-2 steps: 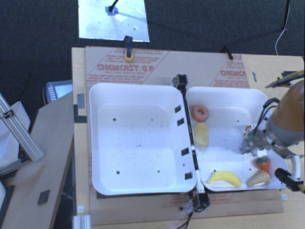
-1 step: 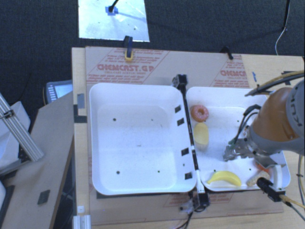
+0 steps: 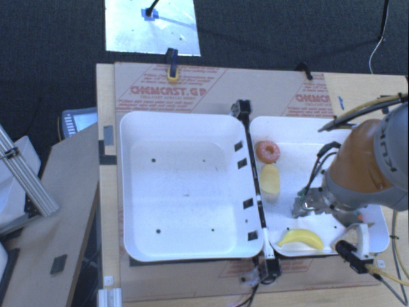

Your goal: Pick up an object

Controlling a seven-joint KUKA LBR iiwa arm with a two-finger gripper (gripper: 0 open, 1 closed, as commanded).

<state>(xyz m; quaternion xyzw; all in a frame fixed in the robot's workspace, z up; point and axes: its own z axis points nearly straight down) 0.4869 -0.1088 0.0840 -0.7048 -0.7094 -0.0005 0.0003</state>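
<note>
Arm is reached into the right bin (image 3: pixel 291 133), so the hand (image 3: pixel 305 204) is hung low between the lemon (image 3: pixel 270 180) and banana (image 3: pixel 301 238). Hand state cannot be told. Donut (image 3: pixel 268 150) is left near the divider; nothing is seen held.

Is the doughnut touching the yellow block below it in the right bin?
Apart. The camera view shows a strip of white bin floor between the doughnut and the yellow block.
</note>
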